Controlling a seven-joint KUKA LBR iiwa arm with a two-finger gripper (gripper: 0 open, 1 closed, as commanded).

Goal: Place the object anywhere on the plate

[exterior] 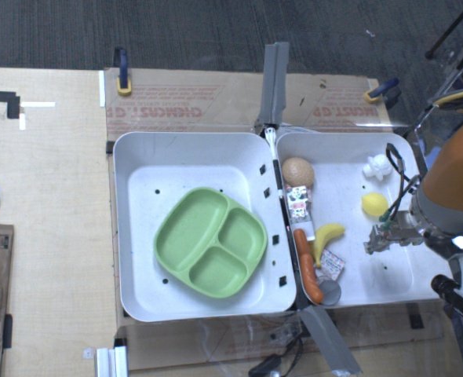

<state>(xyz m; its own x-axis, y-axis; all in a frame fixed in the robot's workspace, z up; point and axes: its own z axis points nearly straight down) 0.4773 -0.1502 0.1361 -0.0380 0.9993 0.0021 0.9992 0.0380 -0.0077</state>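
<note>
The gripper (pixel 382 238), near the lemon (pixel 374 204), holds nothing I can see, so picking comes first, then moving to the green plate (pixel 209 242).

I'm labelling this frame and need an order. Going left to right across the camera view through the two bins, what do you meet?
Green divided plate → carrot → banana → lemon → gripper at the right bin's right side.
</note>
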